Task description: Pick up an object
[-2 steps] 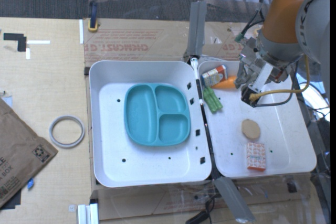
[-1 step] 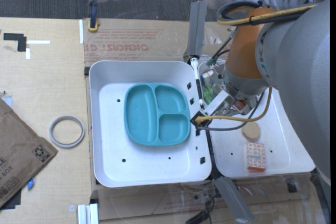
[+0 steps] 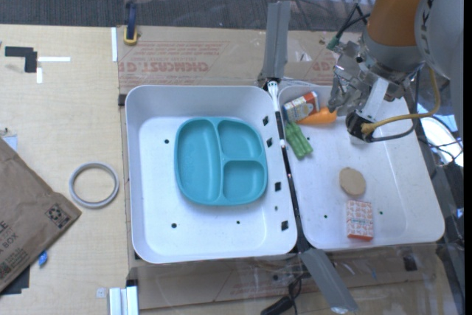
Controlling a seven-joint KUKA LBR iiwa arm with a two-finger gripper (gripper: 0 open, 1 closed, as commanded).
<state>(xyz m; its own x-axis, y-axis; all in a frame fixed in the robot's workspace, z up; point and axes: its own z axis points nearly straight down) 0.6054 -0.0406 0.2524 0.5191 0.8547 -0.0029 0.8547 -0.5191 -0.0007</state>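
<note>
In the right bin point(image 3: 398, 232) lie a small can with an orange label point(image 3: 299, 105), an orange carrot-shaped piece point(image 3: 319, 116), a green oblong piece point(image 3: 299, 140), a round tan disc point(image 3: 352, 181) and a small red and white box point(image 3: 359, 220). My gripper point(image 3: 341, 99) hangs over the bin's back part, just right of the carrot piece and the can. It is close to the carrot's right end; I cannot tell whether it touches. Nothing shows as held.
The left bin point(image 3: 147, 232) holds a teal divided plate point(image 3: 220, 161). A roll of tape point(image 3: 94, 184) and a cardboard box point(image 3: 22, 217) lie on the bench to the left. Cables point(image 3: 383, 130) hang from the wrist over the right bin's back right.
</note>
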